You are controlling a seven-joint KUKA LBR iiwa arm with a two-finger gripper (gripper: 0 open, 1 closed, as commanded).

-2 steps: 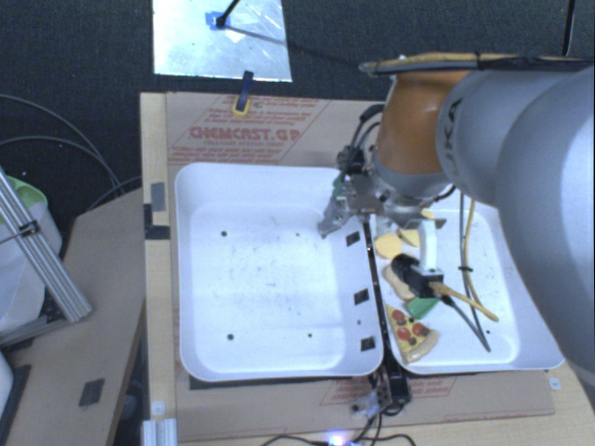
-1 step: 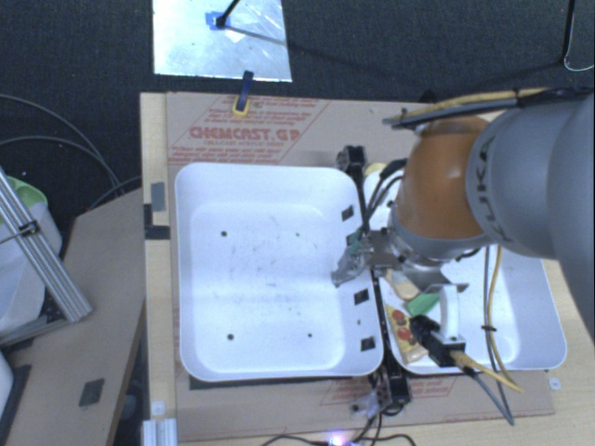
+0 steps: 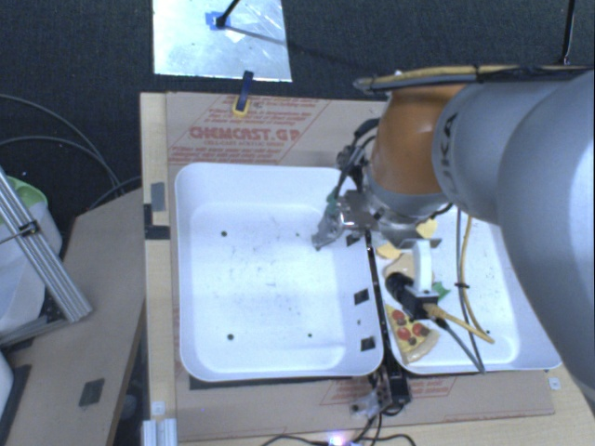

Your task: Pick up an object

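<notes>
Hanging over the left bin near the sheet printed CHEMCAST GP, the gripper hides whether it is open.

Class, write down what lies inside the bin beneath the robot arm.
A pizza-slice toy and a yellow piece show in the bin. The arm covers the rest.

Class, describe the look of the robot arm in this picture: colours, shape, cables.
The arm is a thick, rounded, smooth grey casing. An orange band rings it above the wrist, where thin dark cables loop past bare metal fittings.
</notes>
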